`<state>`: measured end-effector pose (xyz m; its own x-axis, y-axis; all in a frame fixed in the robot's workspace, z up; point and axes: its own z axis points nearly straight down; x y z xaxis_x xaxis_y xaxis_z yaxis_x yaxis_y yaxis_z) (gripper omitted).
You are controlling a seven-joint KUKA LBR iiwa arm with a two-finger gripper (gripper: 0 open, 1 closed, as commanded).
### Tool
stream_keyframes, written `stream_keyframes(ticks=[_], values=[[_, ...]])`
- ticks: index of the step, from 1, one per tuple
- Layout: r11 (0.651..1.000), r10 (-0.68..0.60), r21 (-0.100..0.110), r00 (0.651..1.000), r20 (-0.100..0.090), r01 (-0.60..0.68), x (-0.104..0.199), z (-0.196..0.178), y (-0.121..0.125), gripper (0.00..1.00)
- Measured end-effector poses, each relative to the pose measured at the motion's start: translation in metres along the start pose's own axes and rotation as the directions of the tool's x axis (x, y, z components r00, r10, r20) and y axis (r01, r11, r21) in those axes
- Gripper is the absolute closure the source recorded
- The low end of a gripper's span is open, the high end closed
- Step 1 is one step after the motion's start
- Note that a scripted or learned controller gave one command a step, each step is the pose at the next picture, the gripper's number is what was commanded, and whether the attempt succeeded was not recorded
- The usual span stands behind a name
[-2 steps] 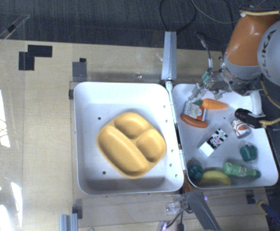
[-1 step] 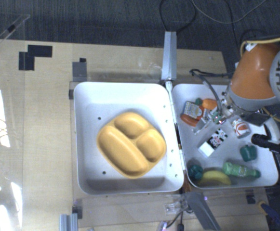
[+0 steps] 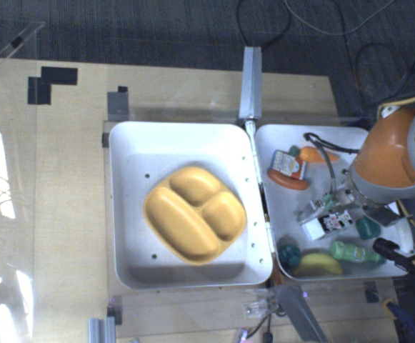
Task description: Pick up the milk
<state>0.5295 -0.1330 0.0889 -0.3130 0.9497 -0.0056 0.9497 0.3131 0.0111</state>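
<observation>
The milk (image 3: 286, 163) is a small white carton with a green and red label, lying near the back left of the right bin (image 3: 264, 143). My gripper (image 3: 328, 211) hangs low over the middle of that bin, to the right of and nearer than the carton, with a gap between them. The grey arm with its orange band (image 3: 386, 156) reaches in from the right and hides part of the bin behind it. A small white item with dark markings (image 3: 333, 222) lies right under the gripper.
A red sausage (image 3: 288, 181) and an orange carrot (image 3: 314, 155) lie beside the milk. A banana (image 3: 318, 264), a green bottle (image 3: 356, 252) and teal pieces (image 3: 289, 253) line the front wall. A large yellow bread loaf (image 3: 194, 211) sits in the left bin (image 3: 132, 170).
</observation>
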Motion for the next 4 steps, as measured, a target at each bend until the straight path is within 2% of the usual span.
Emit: stream_keyframes(ticks=[1,2,3,4], values=[[0.993,0.114,-0.005,0.993,0.002,-0.114,0.014,-0.001,-0.034,0.00],[0.994,0.110,-0.011,0.994,0.002,-0.110,0.014,-0.013,-0.031,1.00],[0.994,0.110,-0.010,0.994,0.002,-0.110,0.014,-0.013,-0.031,0.00],[0.809,-0.588,-0.004,0.809,0.006,0.588,0.019,-0.002,-0.032,0.00]])
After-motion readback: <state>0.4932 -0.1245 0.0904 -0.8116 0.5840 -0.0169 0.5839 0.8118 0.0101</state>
